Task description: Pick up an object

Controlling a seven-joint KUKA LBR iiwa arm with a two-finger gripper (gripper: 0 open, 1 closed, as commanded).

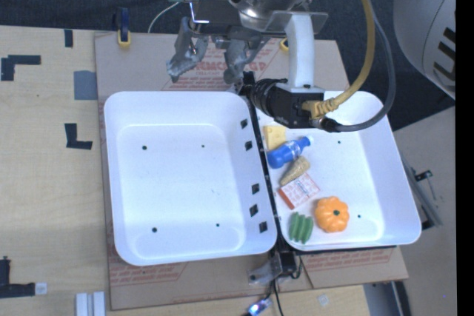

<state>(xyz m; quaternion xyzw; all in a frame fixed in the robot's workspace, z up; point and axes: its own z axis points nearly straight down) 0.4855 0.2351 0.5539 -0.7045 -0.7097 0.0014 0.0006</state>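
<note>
**Open claw above the bins' far edge, objects in the right bin**

A wooden bench [44, 181] carries a cardboard sheet [148, 59] and two shallow white bins side by side. The left bin [122, 159] lies bare white. The right bin [385, 181] holds its things along its left wall: a yellow block [275, 135] nearest the far edge, then a blue bottle [286, 152], a pale corn piece [295, 172], a red-and-white packet [299, 192], a green pepper [300, 227] at the near edge, and an orange pumpkin [332, 214] just beside it. The gripper [209, 61] hangs over the cardboard beyond the left bin's far right corner, its two fingers spread apart with nothing between them. A yellow hose [366, 48] curves down from the arm.
</note>
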